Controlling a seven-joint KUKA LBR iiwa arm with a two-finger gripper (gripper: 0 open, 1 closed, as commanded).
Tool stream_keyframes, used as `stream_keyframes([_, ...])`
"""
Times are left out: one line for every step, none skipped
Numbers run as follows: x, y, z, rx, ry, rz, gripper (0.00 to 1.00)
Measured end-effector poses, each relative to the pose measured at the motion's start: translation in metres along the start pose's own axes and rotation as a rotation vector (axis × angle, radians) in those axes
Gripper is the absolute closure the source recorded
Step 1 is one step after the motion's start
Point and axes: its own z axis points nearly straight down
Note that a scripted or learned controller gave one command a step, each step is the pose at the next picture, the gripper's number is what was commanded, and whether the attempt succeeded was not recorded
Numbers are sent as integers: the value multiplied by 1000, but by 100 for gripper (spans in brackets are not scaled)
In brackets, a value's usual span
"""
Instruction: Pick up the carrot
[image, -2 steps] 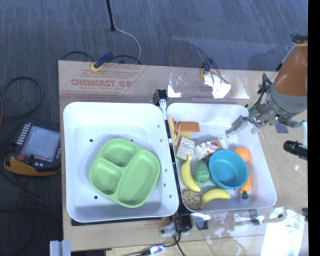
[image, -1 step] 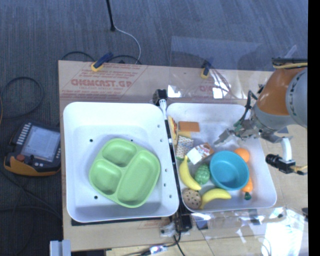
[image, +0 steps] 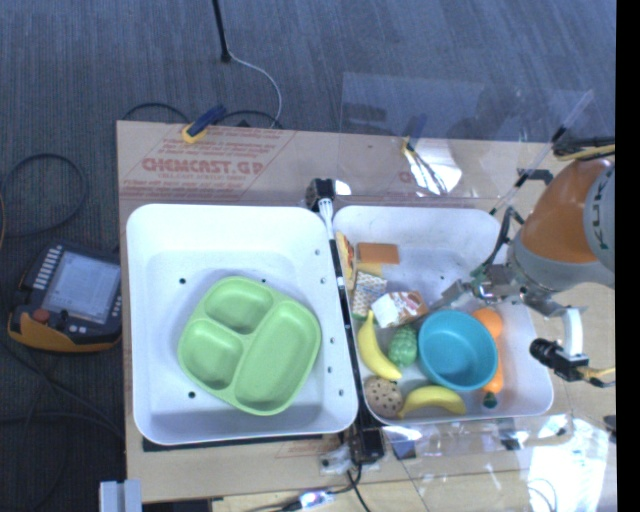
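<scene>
Floor: dark carpet lies around the bench, with a brown board (image: 230, 160) under two white bins.
Left bin: left bin (image: 150, 300) holds a green divided plate (image: 252, 345).
Right bin: right bin (image: 440, 225) holds a blue bowl (image: 457, 348), two bananas, a cookie and small packets.
Carrot: the carrot (image: 492, 340) lies along the bowl's right side, touching it, near the bin's right wall.
Gripper: the gripper (image: 480, 290) hangs just above the carrot's upper end; whether its jaws are wide or narrow cannot be told.
Progress: the carrot rests in the bin, so the grasp and the lift both look undone.
Writing: the board reads "CHEMCAST GP" in red print; packet labels are too small to read.
</scene>
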Motion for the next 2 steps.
stream_keyframes([-3,0,-9,-2,-13,-1,100])
stream_keyframes([-11,-62,-2,4,-20,-340,100])
